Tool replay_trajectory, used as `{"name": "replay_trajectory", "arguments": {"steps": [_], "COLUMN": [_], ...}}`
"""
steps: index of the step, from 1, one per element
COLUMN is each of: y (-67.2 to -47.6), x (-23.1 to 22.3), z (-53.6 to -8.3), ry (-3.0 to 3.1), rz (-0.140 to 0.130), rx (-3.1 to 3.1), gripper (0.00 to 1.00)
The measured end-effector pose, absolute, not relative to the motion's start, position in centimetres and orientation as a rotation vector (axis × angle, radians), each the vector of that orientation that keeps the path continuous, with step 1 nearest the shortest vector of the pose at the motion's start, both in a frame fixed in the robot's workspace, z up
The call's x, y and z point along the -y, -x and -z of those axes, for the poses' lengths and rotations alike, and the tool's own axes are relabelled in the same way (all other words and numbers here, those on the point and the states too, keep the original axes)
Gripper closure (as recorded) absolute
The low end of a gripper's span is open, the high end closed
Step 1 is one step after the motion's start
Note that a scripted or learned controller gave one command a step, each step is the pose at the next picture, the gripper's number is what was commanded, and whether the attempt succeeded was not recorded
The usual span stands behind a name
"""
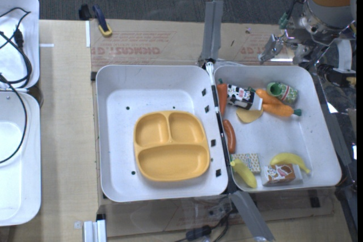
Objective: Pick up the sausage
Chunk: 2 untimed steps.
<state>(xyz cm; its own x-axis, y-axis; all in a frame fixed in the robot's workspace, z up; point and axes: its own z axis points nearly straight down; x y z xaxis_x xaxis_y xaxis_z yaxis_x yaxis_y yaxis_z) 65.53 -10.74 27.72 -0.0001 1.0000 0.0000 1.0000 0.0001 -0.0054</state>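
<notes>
The sausage (pixel 229 136), short and reddish brown, lies lengthwise against the left wall of the right bin (pixel 317 139), about halfway down. My gripper (pixel 282 51) hangs above the bin's far rim at the upper right, well away from the sausage. It is open, with nothing between its fingers. The grey arm with its orange band rises out of the top right corner.
The right bin also holds an orange carrot (pixel 278 106), a black-and-white carton (pixel 245 97), a green can (pixel 283 91), a yellow slice (pixel 249 116), a banana (pixel 290 160), a cracker box (pixel 250 161) and a brown carton (pixel 281 175). A yellow divided plate (pixel 171 144) sits in the left bin (pixel 113 122).
</notes>
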Motion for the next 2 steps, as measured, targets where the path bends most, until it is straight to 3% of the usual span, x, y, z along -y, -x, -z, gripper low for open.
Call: {"name": "replay_trajectory", "arguments": {"steps": [1, 2], "y": [-56.9, -63.5], "x": [11.8, 10.6], "z": [-16.3, -8.7], "ry": [2.061, 2.373], "rz": [-0.007, -0.034], "rx": [2.364, 2.020], "gripper": [0.00, 0.00]}}
